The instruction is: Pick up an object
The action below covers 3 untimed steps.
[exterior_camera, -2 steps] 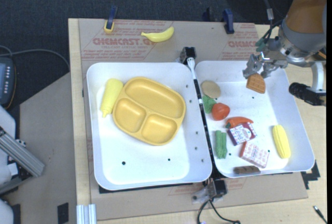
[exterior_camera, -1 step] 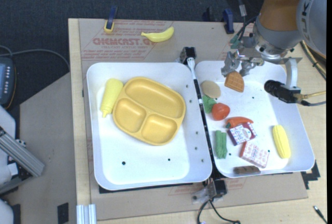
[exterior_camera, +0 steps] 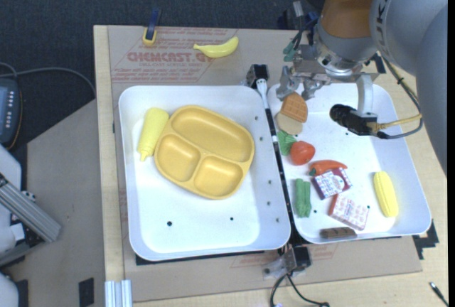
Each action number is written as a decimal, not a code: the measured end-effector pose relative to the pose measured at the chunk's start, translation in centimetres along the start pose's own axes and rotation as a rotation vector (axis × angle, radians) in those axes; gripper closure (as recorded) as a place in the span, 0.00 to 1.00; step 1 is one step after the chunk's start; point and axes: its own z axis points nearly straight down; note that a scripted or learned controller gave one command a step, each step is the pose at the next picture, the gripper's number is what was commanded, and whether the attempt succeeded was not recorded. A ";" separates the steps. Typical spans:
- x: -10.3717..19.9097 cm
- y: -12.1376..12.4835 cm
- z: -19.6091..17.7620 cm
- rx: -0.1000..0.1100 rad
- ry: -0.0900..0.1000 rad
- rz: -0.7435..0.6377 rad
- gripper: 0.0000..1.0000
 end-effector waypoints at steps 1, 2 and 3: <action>4.5 -0.2 -0.1 0.001 0.000 0.002 1.00; 7.0 1.1 -1.0 -0.002 0.000 0.003 1.00; 7.6 0.3 0.5 0.005 -0.001 0.006 1.00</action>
